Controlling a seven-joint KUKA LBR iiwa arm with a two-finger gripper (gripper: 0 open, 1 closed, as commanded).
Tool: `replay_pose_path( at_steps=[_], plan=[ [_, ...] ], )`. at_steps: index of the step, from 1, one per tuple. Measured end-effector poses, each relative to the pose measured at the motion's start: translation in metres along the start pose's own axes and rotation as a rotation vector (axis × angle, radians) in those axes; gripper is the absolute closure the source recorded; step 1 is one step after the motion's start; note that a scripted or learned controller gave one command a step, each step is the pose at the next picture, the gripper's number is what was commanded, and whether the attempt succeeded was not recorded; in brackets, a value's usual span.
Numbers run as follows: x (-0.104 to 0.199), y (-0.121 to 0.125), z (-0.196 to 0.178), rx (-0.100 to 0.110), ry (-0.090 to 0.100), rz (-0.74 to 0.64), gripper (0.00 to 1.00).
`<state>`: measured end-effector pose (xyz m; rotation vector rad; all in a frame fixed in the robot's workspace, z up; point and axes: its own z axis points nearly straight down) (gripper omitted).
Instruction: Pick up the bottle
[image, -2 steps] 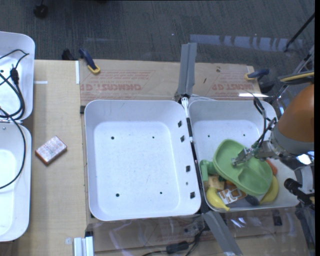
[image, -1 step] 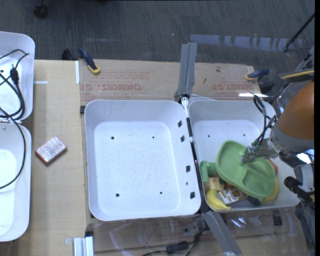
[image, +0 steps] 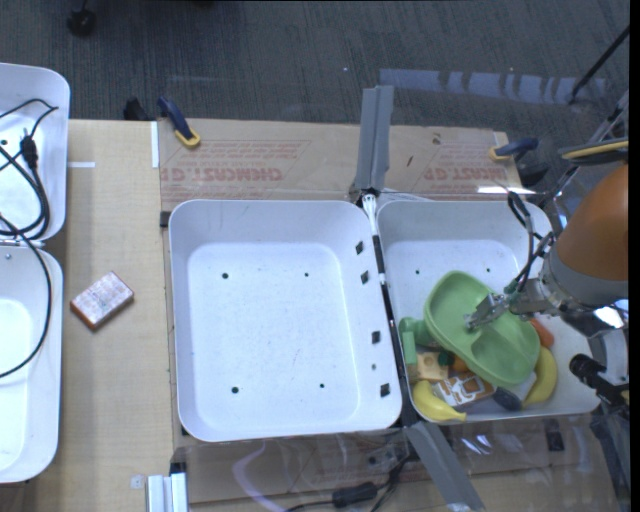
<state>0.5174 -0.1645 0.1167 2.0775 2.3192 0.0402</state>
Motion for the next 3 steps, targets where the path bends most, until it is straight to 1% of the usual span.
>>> replay_pose_path(
  at_steps=[1, 2, 3],
  plan=[
    [0.0034, 0.0020, -0.0053, 0.004, 0.007, -0.003, 1.00],
    [0.0035, 0.0028, -0.0104, 0.008, 0.008, -0.003, 1.00],
    [0.0033, 0.0027, -0.0104, 0.008, 0.008, -0.003, 0.00]
  ],
)
